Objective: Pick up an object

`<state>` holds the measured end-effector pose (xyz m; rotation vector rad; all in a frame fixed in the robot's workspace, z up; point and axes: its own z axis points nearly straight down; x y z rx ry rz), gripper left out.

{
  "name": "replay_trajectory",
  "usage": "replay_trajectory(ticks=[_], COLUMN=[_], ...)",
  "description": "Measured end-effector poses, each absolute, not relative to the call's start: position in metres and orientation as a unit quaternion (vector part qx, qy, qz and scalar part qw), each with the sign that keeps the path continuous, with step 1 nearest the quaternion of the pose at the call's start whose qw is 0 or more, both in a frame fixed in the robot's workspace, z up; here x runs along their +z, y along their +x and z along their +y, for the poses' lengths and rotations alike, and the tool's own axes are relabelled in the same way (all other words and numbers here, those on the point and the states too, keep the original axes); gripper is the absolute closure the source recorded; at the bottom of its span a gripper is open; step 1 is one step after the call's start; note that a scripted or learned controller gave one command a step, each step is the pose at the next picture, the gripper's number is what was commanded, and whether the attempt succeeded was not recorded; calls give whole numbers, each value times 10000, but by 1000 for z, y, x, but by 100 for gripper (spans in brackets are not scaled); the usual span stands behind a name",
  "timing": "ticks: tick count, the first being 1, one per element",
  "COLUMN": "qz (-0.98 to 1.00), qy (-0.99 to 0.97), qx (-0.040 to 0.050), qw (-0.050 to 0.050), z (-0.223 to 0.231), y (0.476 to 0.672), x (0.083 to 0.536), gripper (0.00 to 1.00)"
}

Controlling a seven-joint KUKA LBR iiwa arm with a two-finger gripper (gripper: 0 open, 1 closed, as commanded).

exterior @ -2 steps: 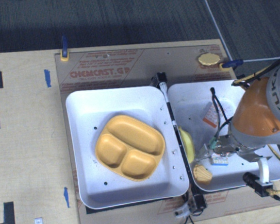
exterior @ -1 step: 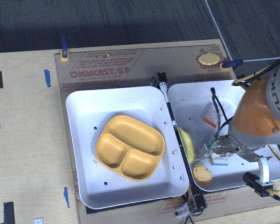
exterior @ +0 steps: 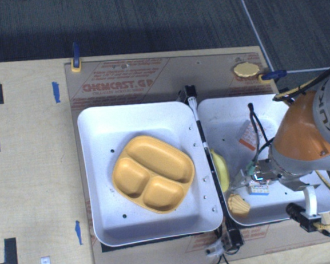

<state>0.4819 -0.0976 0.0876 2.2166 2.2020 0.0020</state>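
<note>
Camera view: the arm's gripper (exterior: 260, 178) hangs low in the right bin (exterior: 232, 114), its fingers hidden, so I cannot tell their state. A banana (exterior: 220, 169) lies along that bin's left wall, a cookie (exterior: 238, 205) in its near-left corner; the yellow tray (exterior: 152, 173) sits mid left bin (exterior: 96, 129).

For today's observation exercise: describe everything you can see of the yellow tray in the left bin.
The yellow tray is a smooth, glossy, plastic-looking dish with rounded corners and three compartments: one long, two smaller. It seems to lie upside down, the compartments bulging upward, though that is hard to tell. It sits turned at an angle on the floor of the left bin, near the middle, apart from the walls. Nothing else touches it.
</note>
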Motion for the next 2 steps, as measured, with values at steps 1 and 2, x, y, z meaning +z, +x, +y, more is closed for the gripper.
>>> replay_trajectory(ticks=[1,2], qz=[7049,7046], qy=[7092,7095], qx=[10,7], qw=[83,87], z=[-98,-97], y=[482,482], x=[88,88], gripper=[0,0])
